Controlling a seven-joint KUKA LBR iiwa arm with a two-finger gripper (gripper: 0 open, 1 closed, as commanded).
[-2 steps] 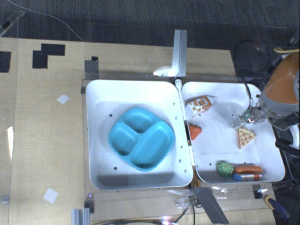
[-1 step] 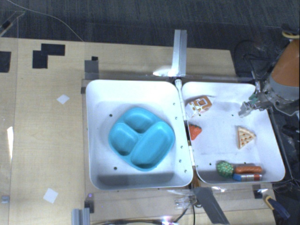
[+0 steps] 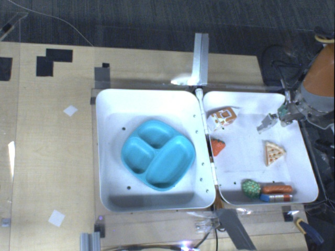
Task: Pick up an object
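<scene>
My gripper (image 3: 269, 121) hangs over the upper right part of the right bin (image 3: 246, 163), on an arm with an orange band (image 3: 320, 76) that comes in from the right. Just below it lies a tan triangular piece (image 3: 274, 153). To its left, near the bin's top left corner, is a small brown and white house-shaped toy (image 3: 223, 117). A red item (image 3: 217, 146) rests against the bin's left wall. Along the front wall sit a green knobbly item (image 3: 251, 188) and an orange stick (image 3: 277, 189) with a blue piece (image 3: 280, 197) below it. Nothing shows in the gripper.
The left bin (image 3: 112, 119) holds a light blue divided plate (image 3: 157, 154). A metal post (image 3: 201, 59) stands behind the seam between the bins. Dark cables (image 3: 277, 61) lie at the back right beside the arm.
</scene>
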